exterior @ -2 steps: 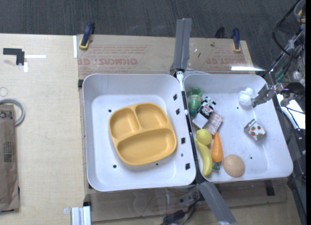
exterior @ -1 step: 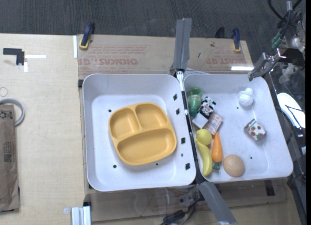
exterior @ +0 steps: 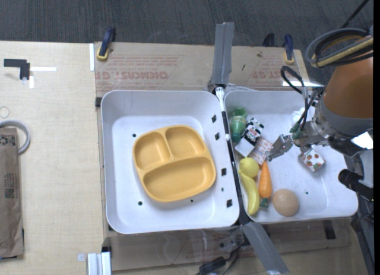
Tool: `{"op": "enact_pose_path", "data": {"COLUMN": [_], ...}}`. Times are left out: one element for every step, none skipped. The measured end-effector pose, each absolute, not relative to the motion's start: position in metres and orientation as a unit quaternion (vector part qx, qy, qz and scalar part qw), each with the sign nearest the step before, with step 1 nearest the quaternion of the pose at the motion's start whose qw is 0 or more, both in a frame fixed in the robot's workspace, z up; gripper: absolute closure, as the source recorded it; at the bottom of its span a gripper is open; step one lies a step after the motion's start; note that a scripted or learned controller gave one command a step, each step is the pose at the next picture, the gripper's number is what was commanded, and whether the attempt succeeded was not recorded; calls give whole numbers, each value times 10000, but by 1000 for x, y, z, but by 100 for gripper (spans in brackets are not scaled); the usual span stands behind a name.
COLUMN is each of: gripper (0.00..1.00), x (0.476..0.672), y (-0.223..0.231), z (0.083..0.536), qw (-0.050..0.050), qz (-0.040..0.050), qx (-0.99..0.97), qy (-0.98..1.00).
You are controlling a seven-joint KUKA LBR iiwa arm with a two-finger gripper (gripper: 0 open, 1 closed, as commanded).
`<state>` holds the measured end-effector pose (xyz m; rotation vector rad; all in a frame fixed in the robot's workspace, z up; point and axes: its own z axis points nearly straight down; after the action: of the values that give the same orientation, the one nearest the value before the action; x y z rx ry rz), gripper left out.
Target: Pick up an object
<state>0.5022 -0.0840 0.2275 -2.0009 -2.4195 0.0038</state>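
The right bin (exterior: 323, 199) holds several small objects. A green item (exterior: 237, 123) and a black-and-white cow-patterned toy (exterior: 255, 130) lie at its far left. A small printed packet (exterior: 260, 149) lies below them. A yellow lemon (exterior: 249, 166), a banana (exterior: 252, 195), an orange carrot (exterior: 265, 180) and a tan ball (exterior: 285, 202) sit along the near left. A white patterned cube (exterior: 312, 160) rests further right. My gripper (exterior: 284, 145) hangs low over the bin's middle, just right of the packet and left of the cube. Nothing shows held in it.
The left bin (exterior: 113, 149) holds a yellow divided plate (exterior: 174, 163). A grey divider bar (exterior: 223, 54) runs between the bins. The arm's orange band (exterior: 350, 92) and black cables (exterior: 332, 45) hang over the right bin's far right corner. A brown bag (exterior: 9, 190) lies on the bench at left.
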Motion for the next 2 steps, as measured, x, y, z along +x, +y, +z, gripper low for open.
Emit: {"op": "enact_pose_path", "data": {"gripper": [0, 0], "x": [490, 481], "y": [-73, -73], "z": [191, 218], "qw": [10, -5], "qz": [9, 2], "qx": [-5625, -4331], "qy": [-8268, -9013]}}
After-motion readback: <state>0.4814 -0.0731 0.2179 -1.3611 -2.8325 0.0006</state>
